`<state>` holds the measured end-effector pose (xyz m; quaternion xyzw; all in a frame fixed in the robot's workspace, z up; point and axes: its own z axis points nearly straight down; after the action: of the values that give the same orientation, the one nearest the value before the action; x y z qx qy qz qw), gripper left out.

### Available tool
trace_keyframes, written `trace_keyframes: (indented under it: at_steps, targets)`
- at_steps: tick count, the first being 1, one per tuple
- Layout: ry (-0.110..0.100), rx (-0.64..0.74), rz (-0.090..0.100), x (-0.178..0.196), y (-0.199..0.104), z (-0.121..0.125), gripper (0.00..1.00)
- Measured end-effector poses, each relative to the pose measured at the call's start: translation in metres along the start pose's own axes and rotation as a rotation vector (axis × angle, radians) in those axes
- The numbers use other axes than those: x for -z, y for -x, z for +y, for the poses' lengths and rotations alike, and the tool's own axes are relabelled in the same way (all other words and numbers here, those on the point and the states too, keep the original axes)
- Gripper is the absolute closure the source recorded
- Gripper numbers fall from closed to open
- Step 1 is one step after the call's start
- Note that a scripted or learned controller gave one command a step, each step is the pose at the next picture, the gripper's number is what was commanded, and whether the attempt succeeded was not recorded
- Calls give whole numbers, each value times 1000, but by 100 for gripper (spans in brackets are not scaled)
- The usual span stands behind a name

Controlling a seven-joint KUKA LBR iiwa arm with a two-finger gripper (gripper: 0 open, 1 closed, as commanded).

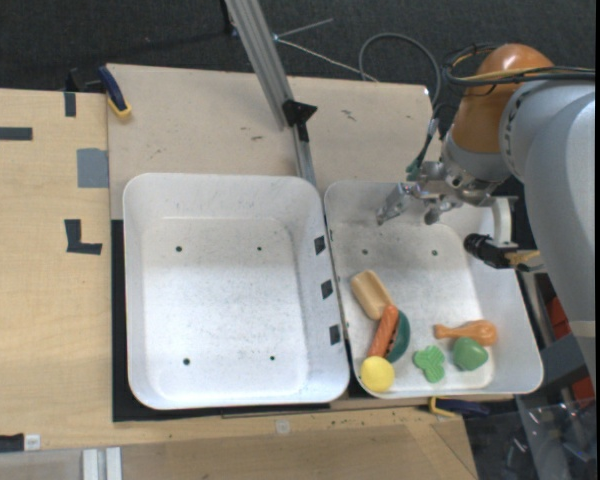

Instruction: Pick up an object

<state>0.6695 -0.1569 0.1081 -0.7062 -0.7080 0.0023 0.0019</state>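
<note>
White right bin (500, 298) holds toy foods (385, 330) near its front; pincer (408, 206) above, spread, gripping nothing

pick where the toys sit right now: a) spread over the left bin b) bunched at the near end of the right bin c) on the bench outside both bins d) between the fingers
b: the yellow ball, carrot, tan block and green pieces all lie at the near end of the right bin, while the gripper hangs over its far end, apart from them.
</note>
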Motion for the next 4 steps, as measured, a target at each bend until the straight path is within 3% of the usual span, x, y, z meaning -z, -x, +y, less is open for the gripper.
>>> trace_keyframes:
  at_steps: [1, 2, 4]
  targets:
    - [2, 0, -1, -21, -1, 0, 0]
    - [3, 2, -2, -9, -2, 0, 100]
    - [10, -2, -1, 92, -7, -16, 100]
